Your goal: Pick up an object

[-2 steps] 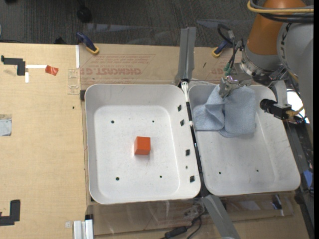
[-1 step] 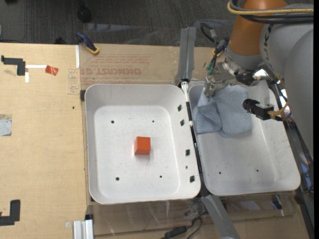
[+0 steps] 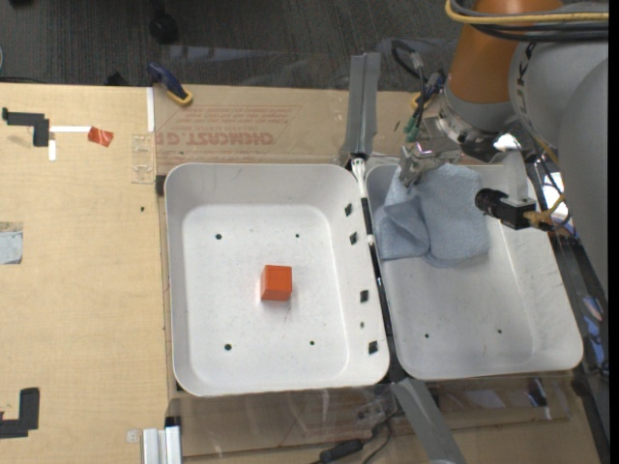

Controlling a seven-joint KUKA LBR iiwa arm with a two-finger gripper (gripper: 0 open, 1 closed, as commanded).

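An orange-red cube [image 3: 277, 283] sits near the middle of the left bin [image 3: 193, 356]. A crumpled blue-grey cloth [image 3: 440, 222] lies in the far left part of the right bin [image 3: 503, 356], against its back wall. My gripper [image 3: 414, 168] is at the cloth's far left corner, right at its top edge. The cloth rises toward the gripper there. The grey arm with its orange band [image 3: 488, 42] comes in from the upper right, above the right bin's back edge.
A divider with black clips [image 3: 366, 249] runs between the two bins. Cables and a black fitting [image 3: 503, 206] hang off the wrist over the cloth's right side. A tan board [image 3: 77, 259] with small markers lies left of the bins.
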